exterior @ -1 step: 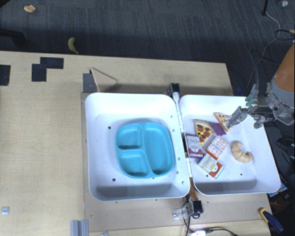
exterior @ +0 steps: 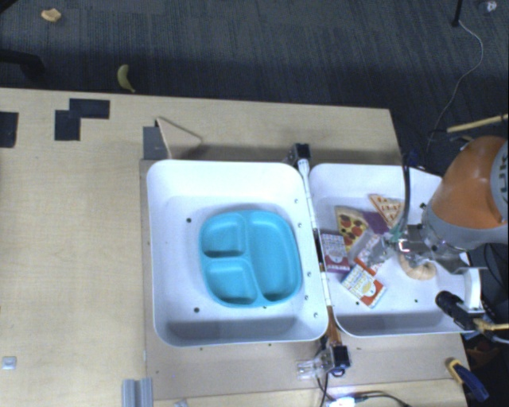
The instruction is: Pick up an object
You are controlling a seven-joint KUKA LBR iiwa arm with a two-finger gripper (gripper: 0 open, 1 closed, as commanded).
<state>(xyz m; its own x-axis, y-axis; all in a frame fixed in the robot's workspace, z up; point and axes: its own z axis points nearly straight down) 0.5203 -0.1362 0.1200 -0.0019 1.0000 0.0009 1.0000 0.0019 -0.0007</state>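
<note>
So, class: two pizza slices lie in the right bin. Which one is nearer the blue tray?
The pepperoni pizza slice, red-topped, lying closer to the divider between the bins. The other, tan slice sits farther right, toward the gripper.

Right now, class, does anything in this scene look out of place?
Yes. A small banana-shaped yellow piece and a tan bit lie on the dark floor beyond the bench, far from the toy food in the right bin.

A pale wooden bench (exterior: 79, 254) filled most of the view. Beyond its far edge lay dark grey carpet (exterior: 262, 48). Black tape patches (exterior: 79, 118) marked the bench's far left.
</note>
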